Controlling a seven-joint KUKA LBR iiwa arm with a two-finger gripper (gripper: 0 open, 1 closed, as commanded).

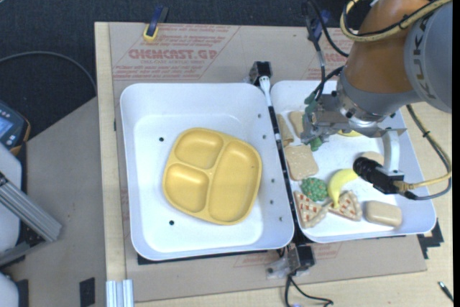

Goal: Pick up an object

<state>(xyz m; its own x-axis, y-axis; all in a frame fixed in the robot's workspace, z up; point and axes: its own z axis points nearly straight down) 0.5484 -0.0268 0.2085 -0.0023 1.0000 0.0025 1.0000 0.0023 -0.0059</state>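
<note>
My gripper point(313, 138) hangs low over the back left part of the right bin point(420, 216), just above a tan cracker-like slice point(301, 162). A second tan piece point(287, 130) lies at the bin's left wall beside it. Nearer the front lie a green broccoli floret point(313, 188), a yellow banana point(340, 183), two waffle-patterned wedges point(309, 210) point(347, 206) and a beige bread block point(382, 213). Nothing shows between the fingers.
The left bin point(140, 154) holds a yellow three-compartment plate point(212, 175). The grey and orange arm point(388, 47) covers the right bin's back right part. Clamps sit on the divider between the bins.
</note>
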